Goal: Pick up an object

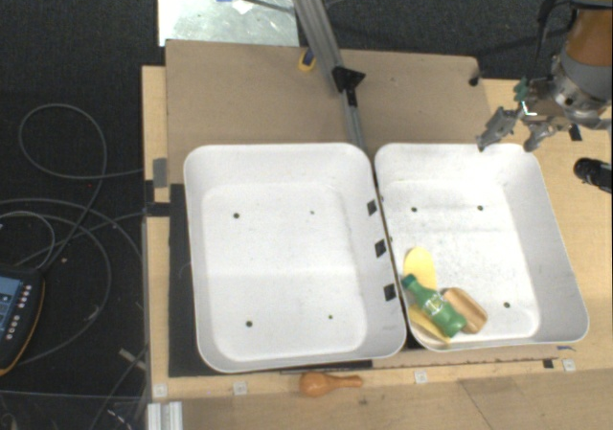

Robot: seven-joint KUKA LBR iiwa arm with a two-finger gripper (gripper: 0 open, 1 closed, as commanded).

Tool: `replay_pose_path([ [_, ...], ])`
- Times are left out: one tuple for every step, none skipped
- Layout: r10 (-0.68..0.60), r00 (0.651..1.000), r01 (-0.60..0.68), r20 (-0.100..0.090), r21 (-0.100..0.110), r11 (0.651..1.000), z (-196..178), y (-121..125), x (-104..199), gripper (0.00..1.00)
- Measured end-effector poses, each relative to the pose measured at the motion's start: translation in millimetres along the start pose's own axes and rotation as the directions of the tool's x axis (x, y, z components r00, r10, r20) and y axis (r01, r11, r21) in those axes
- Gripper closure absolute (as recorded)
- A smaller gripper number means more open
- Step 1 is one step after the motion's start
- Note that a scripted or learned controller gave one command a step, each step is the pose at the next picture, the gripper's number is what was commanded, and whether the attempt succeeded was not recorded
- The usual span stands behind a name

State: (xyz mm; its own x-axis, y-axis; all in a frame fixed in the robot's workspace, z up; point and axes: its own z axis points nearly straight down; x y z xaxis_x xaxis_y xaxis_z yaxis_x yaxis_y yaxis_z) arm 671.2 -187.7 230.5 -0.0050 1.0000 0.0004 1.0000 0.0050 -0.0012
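The hand [517, 129] hangs above the far right corner of the right bin [551, 217], its two fingers spread apart with nothing between them. It is open and empty, so the step in hand appears to be the approach: getting over something worth grasping before coming down.

To do this well, the arm should probably carry the hand across the bin toward the near left corner and line the fingers up so they straddle the narrow width of one item rather than its length. The things there lie in a tight cluster, so a descent aimed at the middle of the pile risks pinching two at once or pushing them against the bin wall. Aiming at an exposed end looks the safer choice, with the fingers kept wide until they are low beside the target.

The candidates lie well apart from the hand, diagonally across the bin, nearer the camera and to the hand's left in the view. A green bottle [433, 305] lies on its side, tilted, with its cap end pointing back toward the hand. A yellow piece [421, 265] lies touching it on the side closest to the hand, and a brown bun-like piece [467, 307] rests just beside the bottle's base. A small orange object [329, 382] lies outside the bins on the tabletop [249, 93], further still.
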Motion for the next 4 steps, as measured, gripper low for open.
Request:
replay_pose_path([
  [-0.003, 1.0, 0.003, 0.002, -0.003, 1.0, -2, 1, 0, 0.0],
  [-0.002, 1.0, 0.002, 0.0, 0.001, 1.0, 50, 5, 10, 0.0],
  [-0.003, 1.0, 0.003, 0.0, 0.001, 1.0, 101, 15, 10, 0.0],
  [-0.003, 1.0, 0.003, 0.001, 0.001, 1.0, 141, 15, 10, 0.0],
])
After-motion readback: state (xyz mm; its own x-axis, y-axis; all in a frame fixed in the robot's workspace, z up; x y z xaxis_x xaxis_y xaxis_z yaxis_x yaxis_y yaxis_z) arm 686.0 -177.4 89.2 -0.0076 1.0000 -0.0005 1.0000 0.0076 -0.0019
